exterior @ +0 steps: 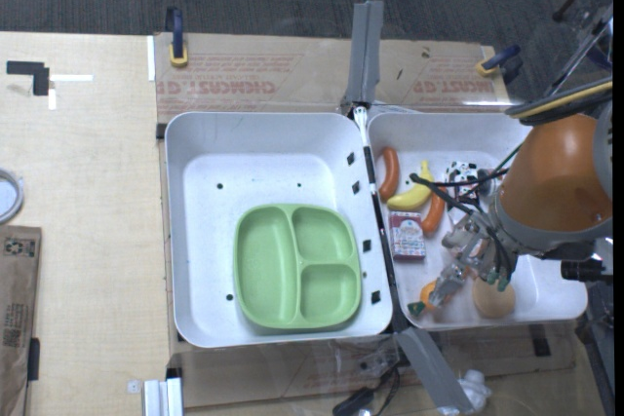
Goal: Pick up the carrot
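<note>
Two white bins sat side by side, and I judged the approach step underway: my gripper (pixel 450 285) hovered low in the right bin (pixel 546 307), jaws unreadable, near the carrot (pixel 434 209) by the banana (pixel 409 197), needing realignment before closing.

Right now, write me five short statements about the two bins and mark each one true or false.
1. The green plate lies in the left bin. True.
2. The banana lies on the green plate. False: it lies in the right bin, beside the red sausage.
3. The pincer hangs over the right bin, near its front edge. True.
4. The green plate has one undivided well. False: it has three compartments.
5. The small pink box stands in the left bin. False: it lies in the right bin, below the banana in the picture.
</note>
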Motion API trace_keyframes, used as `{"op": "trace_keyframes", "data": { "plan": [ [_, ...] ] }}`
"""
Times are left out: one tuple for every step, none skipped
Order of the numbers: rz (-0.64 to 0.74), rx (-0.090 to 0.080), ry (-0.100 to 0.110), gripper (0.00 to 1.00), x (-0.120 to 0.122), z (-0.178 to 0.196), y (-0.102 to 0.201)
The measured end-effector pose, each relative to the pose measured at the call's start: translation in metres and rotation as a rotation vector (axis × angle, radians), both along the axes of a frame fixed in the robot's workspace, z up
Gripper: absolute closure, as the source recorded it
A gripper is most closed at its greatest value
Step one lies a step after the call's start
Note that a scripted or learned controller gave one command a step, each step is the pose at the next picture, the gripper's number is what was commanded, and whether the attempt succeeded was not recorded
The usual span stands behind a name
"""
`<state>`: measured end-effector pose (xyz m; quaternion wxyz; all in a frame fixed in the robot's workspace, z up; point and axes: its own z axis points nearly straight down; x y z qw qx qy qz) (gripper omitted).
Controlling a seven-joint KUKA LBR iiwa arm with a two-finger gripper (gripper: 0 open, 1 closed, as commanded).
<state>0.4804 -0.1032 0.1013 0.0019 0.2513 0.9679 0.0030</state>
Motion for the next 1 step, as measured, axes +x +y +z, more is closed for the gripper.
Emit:
{"op": "trace_keyframes", "data": {
  "plan": [
    [-0.102, -0.005, 0.004, 0.0, -0.0023, 0.0282, -0.0977]
  ]
}}
